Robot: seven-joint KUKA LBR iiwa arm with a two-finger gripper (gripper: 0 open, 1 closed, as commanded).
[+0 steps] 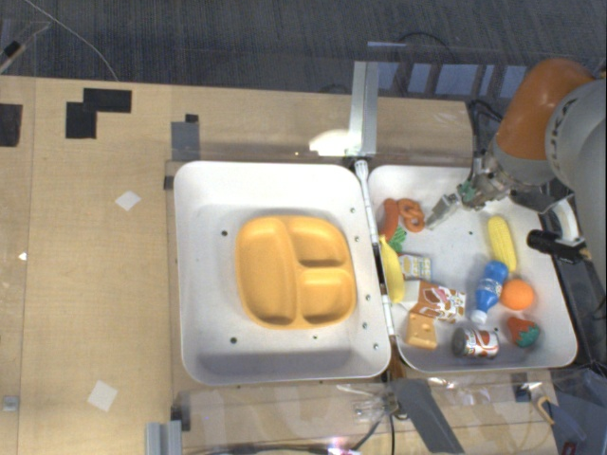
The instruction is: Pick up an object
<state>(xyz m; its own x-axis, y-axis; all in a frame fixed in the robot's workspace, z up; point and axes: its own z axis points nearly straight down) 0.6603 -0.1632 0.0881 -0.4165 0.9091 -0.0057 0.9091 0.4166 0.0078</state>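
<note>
A wooden bench point(85, 282) is bearing two white bins; the gripper point(444, 207) is hovering in the right bin point(560, 349) beside the pretzel point(410, 214), approach step, finger state undeterminable; next, descending onto it

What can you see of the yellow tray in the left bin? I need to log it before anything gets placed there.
The yellow tray is a glossy, plastic-looking dish with rounded corners and three compartments: one long one on its left, two smaller ones stacked on its right. It lies flat, face up, near the middle of the left bin, slightly tilted in plan. Nothing sits in it or touches it.
</note>
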